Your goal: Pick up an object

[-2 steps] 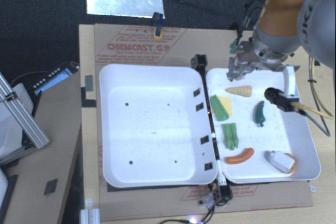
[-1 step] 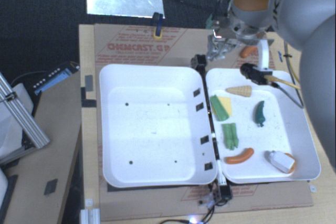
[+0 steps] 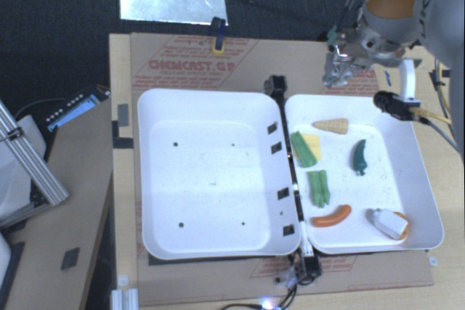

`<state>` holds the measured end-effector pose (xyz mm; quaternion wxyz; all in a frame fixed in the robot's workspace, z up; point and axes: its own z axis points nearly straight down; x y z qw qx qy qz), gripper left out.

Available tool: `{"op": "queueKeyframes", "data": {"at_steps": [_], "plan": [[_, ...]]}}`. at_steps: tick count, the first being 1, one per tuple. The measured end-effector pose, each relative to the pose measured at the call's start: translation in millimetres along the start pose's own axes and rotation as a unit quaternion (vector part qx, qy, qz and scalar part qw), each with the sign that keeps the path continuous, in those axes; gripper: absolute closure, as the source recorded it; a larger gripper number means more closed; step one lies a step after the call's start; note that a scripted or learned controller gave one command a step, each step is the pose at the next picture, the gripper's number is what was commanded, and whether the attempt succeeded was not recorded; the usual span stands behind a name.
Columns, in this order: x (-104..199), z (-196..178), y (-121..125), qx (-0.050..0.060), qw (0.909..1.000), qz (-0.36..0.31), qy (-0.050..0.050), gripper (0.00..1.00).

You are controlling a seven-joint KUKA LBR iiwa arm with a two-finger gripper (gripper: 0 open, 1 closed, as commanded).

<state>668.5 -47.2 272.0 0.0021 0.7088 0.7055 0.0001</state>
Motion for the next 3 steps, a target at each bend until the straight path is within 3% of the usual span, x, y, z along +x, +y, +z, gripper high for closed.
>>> {"op": "queueKeyframes", "data": {"at_steps": [1, 2, 3], "plan": [[-36.2, -37.6, 0.8, -0.001, 1.0000, -0.002, 0.001, 1.00], [-101.6, -41.2, 0.5, -0.001, 1.0000, 0.000, 0.000, 1.00], [-121.7, -104.8, 1.5, -0.003, 1.0000, -0.003, 0.000, 1.00]]}}
